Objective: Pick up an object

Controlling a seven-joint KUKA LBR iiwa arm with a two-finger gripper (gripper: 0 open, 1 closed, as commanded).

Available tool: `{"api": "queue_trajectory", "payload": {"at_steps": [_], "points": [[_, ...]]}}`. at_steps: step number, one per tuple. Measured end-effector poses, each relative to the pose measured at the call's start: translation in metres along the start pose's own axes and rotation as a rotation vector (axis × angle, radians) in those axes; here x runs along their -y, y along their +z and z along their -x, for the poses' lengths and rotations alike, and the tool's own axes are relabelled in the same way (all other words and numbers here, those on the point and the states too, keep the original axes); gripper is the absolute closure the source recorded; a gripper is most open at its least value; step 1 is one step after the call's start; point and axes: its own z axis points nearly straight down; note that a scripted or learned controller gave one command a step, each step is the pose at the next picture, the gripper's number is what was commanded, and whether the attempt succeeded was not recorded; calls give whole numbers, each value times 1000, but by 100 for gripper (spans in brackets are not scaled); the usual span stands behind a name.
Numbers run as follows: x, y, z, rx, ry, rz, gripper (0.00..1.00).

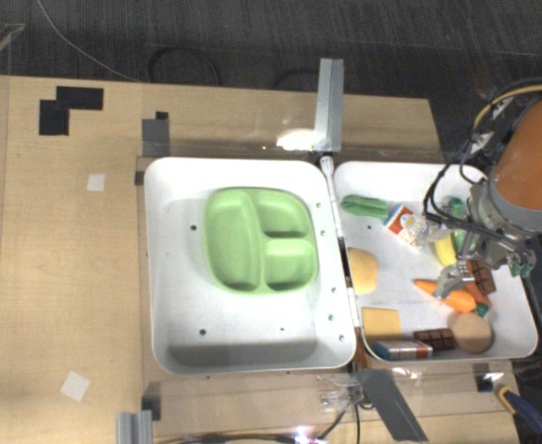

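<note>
Plastic food shapes are scattered across the right bin (pixel 521 345), a shallow white tray with rounded corners. The gripper (pixel 458 277) is lowered into this bin from the right, beneath the grey arm (pixel 521 213) and its orange band (pixel 541 146). Whether the fingers are apart or together cannot be told, since they are blurred against the clutter. An orange carrot (pixel 430 288) is seen just beside the fingertips; contact cannot be judged. A smooth tan egg shape (pixel 472 332) lies near the front wall, a green pod (pixel 364 205) near the back, and a flat yellow square (pixel 381 321) by the divider. A glossy green plate (pixel 257 239), divided into three compartments, is seated in the left bin (pixel 174 336).
</note>
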Motion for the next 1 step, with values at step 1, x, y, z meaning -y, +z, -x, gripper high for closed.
{"api": "queue_trajectory", "payload": {"at_steps": [1], "points": [[10,89,-23,2,-113,0,0]]}}
